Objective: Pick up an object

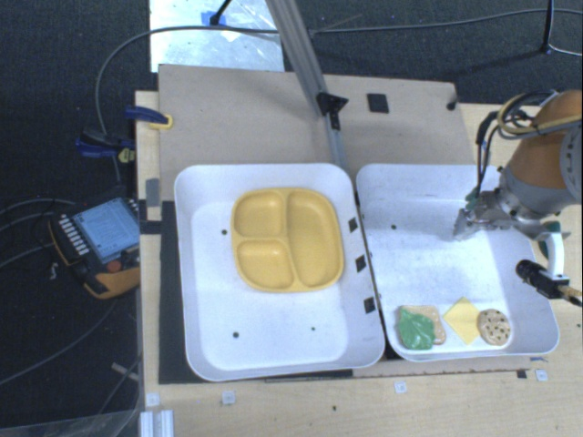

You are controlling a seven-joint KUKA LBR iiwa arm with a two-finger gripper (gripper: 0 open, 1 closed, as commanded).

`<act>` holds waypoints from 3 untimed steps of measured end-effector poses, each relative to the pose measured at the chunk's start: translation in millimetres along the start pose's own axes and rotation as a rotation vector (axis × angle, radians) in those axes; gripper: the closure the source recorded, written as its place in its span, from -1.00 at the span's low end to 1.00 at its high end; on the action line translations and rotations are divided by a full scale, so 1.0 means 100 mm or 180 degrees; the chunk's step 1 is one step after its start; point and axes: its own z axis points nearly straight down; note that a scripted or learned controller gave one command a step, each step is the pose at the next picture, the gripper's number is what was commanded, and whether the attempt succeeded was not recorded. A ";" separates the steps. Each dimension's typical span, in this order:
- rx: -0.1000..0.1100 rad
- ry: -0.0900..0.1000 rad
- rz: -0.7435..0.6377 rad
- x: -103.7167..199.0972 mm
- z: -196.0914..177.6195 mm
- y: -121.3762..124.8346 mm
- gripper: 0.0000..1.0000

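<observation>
My tool [474, 217] hangs over the right white bin [428, 244], toward its three o'clock side; I cannot tell its state. At the bin's six o'clock edge lie a green leafy toy on toast [419, 327], a yellow cheese slice [463, 320] and a round speckled cookie [494, 327]. A yellow sectioned plate [286, 238] sits in the left white bin [209, 335].

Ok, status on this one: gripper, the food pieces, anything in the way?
Gripper low over right bin, nothing seen held. Green piece, cheese slice, cookie at bin's near edge. Nothing between them.
</observation>
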 end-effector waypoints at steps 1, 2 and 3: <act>0.0016 0.0012 -0.0012 0.06 -0.62 0.01 1.00; 0.0013 0.0010 -0.0016 0.06 -1.09 0.10 1.00; 0.0013 0.0011 -0.0018 0.05 -1.53 0.12 1.00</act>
